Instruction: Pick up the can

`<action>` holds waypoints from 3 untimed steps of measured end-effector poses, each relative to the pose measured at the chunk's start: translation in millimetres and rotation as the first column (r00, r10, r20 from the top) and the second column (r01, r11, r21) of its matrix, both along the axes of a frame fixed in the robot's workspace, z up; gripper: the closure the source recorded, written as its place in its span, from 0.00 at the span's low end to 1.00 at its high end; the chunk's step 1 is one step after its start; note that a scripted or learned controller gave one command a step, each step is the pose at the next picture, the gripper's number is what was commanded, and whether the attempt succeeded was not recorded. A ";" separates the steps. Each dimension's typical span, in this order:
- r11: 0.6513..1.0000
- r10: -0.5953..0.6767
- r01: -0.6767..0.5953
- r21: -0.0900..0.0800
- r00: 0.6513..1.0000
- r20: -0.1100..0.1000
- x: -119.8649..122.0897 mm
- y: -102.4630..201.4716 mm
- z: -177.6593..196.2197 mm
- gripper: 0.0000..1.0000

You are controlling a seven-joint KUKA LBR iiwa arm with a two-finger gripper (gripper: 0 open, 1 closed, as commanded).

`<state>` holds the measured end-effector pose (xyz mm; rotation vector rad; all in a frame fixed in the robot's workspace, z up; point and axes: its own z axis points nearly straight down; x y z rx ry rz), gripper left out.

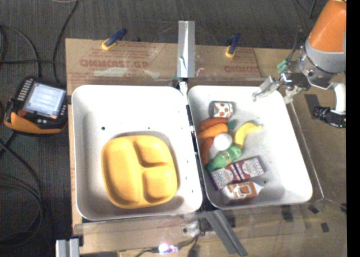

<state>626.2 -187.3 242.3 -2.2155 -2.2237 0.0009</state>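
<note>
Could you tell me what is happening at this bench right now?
A grey and orange robot arm reaches in from the right, its gripper hovering over the far edge of the right bin. The can lies in that bin, untouched, beside a banana and other toy food. The left bin holds a yellow tray.

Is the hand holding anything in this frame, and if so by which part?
Nothing is held. The hand sits over the right bin's upper right corner, with no item between its fingers. The can lies in that bin, apart from the hand.
</note>
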 end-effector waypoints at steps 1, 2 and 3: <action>0.999 -0.048 0.048 -0.003 0.999 -0.001 41.8 58.8 -82.5 0.00; 0.999 -0.051 0.051 -0.005 0.999 0.001 41.8 68.0 -136.7 0.00; 0.938 -0.345 0.345 -0.001 0.938 -0.001 37.9 72.1 -152.9 0.00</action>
